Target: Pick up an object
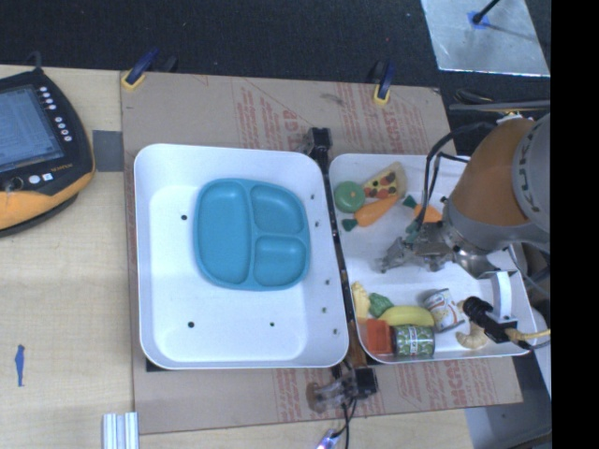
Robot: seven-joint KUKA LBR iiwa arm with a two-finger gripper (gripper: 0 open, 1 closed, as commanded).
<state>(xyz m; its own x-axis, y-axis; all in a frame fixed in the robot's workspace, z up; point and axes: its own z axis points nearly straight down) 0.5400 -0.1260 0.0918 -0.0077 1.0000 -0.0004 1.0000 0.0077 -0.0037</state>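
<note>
Overhead slanted view of the bench. A brown cardboard sheet covers the bench top and carries two shallow white bins side by side. The left bin holds a blue three-compartment plate, lying flat near the bin's centre. The right bin holds the small objects. The arm, grey with an orange band, reaches in from the right and covers that bin's right part. Its gripper sits low over the middle of the right bin, on bare floor between the two groups of objects; whether it is wide, narrow or holding anything cannot be told. At the far side of this bin lie a pizza slice, a green round piece and an orange carrot. At the near side lie a yellow banana, a green-labelled can, a red block and a silver can. A handheld control pendant rests on the bench at far left.
</note>
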